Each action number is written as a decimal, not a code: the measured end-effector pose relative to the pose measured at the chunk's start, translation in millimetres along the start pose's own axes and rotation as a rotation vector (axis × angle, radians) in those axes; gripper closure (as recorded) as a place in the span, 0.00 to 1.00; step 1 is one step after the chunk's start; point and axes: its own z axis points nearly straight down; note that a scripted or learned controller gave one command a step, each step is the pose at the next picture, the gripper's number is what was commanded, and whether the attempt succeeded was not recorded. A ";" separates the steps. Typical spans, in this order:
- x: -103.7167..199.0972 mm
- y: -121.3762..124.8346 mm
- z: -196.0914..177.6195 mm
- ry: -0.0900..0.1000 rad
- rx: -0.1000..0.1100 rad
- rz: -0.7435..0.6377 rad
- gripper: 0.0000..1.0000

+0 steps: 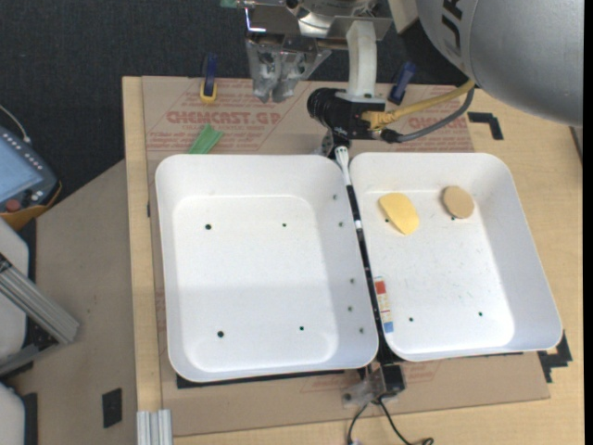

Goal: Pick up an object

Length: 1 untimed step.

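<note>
Overall, in the camera view we found the tool [275, 74] high over the worktop's [278, 123] far edge, beyond both bins; we could not tell its state. The yellow piece [400, 212] and the tan disc [457, 202] lay apart in the right bin [533, 276]. We judged both flat, so a descent could skid off them.

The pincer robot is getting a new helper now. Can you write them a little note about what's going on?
Pincer: raised beyond the far edge of the bins, over the cardboard; nothing visible between its fingers.
Things: a yellow piece and a tan round piece lie apart in the far part of the right bin.
Done: nothing picked up yet.
Left: bring the pincer over the right bin, lower onto one piece, close and lift.
</note>
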 end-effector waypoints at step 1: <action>-21.1 -78.1 -83.9 0.002 0.001 -0.001 1.00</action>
